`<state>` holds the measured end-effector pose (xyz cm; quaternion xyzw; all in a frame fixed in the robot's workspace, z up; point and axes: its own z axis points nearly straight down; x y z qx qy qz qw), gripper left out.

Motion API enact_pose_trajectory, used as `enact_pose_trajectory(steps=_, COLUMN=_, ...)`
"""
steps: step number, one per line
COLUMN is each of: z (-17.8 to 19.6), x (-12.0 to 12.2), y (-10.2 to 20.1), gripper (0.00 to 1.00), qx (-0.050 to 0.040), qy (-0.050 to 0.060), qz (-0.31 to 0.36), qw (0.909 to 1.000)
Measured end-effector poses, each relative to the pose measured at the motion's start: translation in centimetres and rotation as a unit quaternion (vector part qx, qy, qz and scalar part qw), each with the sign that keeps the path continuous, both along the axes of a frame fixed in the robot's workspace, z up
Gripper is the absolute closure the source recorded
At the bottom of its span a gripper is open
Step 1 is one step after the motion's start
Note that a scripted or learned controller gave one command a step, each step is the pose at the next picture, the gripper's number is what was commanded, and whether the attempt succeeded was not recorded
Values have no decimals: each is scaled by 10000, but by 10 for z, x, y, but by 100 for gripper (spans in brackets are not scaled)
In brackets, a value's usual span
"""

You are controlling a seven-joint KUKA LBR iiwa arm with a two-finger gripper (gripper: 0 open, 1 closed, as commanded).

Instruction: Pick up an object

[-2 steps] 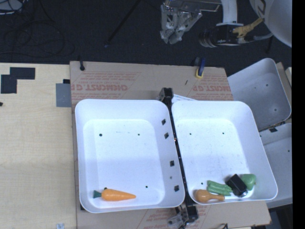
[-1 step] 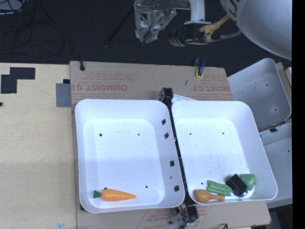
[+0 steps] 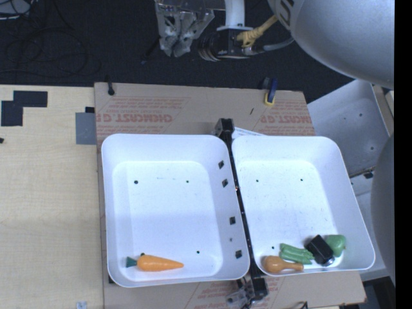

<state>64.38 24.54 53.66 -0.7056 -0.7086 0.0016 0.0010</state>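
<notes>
An orange toy carrot (image 3: 158, 262) with a green top lies near the front edge of the left bin (image 3: 116, 153). In the front right corner of the right bin (image 3: 335, 153) sit a tan pear-shaped toy (image 3: 281, 264), a green bean-like toy (image 3: 295, 253), a black block (image 3: 320, 249) and a green toy (image 3: 336, 242), crowded together. My gripper (image 3: 181, 36) hangs high above the bench at the back, beyond the far edge of the left bin, with nothing seen between its fingers.
The grey arm (image 3: 341, 18) spans the top right. Both bins rest on a cardboard sheet (image 3: 193, 111) with a blue and yellow clip (image 3: 270, 92) at its far edge. A black divider clip row (image 3: 232, 198) runs between the bins.
</notes>
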Motion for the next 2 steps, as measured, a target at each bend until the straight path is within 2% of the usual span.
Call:
enact_pose_trajectory(steps=1, z=-11, x=0, y=-2, gripper=100, qx=-7, qy=13, qz=-12, qw=10000)
enact_pose_trajectory(steps=2, z=1, x=0, y=-1, gripper=100, qx=-3, qy=-1, qz=3, qw=10000)
